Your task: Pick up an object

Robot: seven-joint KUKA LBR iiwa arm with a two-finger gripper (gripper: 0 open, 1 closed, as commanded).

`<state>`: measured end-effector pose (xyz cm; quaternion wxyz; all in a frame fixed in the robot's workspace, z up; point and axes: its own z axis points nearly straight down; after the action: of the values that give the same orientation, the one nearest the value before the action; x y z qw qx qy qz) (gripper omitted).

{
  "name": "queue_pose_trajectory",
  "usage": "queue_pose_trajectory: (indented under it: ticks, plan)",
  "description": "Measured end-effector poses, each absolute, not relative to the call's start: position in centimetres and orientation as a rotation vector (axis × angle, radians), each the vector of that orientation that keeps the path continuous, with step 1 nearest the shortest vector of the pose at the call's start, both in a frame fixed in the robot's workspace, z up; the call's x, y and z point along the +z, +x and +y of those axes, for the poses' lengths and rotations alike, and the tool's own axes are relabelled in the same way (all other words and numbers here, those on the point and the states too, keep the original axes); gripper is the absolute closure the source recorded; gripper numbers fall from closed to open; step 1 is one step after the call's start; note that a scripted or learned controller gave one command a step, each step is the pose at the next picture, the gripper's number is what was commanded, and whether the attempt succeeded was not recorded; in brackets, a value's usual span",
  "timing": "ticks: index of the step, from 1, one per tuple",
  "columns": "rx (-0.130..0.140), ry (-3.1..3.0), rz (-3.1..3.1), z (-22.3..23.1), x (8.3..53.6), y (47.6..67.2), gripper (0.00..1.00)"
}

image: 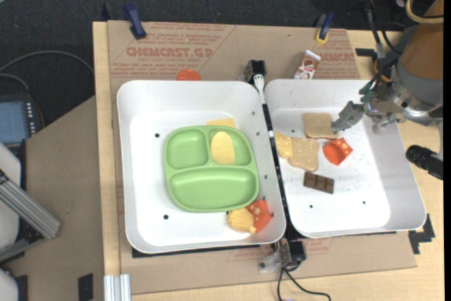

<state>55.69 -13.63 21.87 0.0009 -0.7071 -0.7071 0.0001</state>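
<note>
The gripper (350, 116), fingers spread, is hovering over the right bin (394, 211) (crackers, a red piece, a chocolate bar (318, 183)), gripping nothing.

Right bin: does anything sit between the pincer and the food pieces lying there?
Nothing visible does. The pincer hangs in the right bin, just right of the tan cracker and above the red piece. Bare bin floor separates it from both. The brown chocolate piece lies farther down, also unobstructed.
</note>
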Motion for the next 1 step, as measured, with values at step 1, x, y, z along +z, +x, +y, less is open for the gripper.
queue_pose_trajectory:
  ticks: [1]
  plan:
    - [0.007,-2.22,-2.214,-16.3,15.4,55.59,0.0]
